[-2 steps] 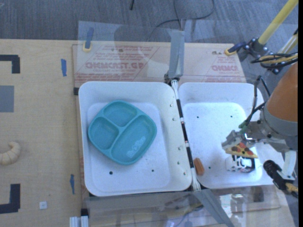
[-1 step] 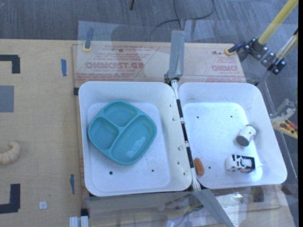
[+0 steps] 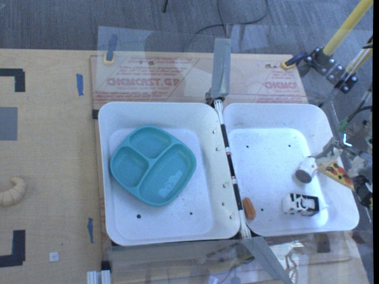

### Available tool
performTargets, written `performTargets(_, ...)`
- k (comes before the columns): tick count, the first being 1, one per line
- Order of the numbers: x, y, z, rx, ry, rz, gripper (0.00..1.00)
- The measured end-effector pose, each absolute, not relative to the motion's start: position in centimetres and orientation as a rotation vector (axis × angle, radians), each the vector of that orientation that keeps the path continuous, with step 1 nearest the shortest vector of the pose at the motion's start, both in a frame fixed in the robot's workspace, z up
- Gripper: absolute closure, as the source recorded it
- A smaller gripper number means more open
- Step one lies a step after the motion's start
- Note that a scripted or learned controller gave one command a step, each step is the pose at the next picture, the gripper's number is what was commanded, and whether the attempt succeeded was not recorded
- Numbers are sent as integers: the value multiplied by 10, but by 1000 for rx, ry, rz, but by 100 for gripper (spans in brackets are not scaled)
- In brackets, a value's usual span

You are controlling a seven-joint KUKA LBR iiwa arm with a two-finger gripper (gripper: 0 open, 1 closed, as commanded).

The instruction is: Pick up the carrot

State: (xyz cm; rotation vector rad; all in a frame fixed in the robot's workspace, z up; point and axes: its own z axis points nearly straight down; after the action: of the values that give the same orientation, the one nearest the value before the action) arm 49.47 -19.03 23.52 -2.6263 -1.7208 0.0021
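The carrot is a small orange piece lying in the right bin. It rests against that bin's left wall, near the front corner and beside the divider between the two bins. Nothing is touching it.
In the right bin, a white and grey cylinder and a black-and-white toy lie near the right side. A pizza-slice toy rests on the right rim. A teal divided plate sits in the left bin. A beige croissant-shaped item lies on the bench at far left.
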Motion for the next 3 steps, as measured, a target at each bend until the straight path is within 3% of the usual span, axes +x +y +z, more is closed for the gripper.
performTargets(1, 479, -189, 221, -2827, -1362, 4, 100)
performTargets(2, 479, -162, 196, -2939, -1098, 5, 100)
performTargets(3, 481, -147, 196, -2432, -1985, 1, 100)
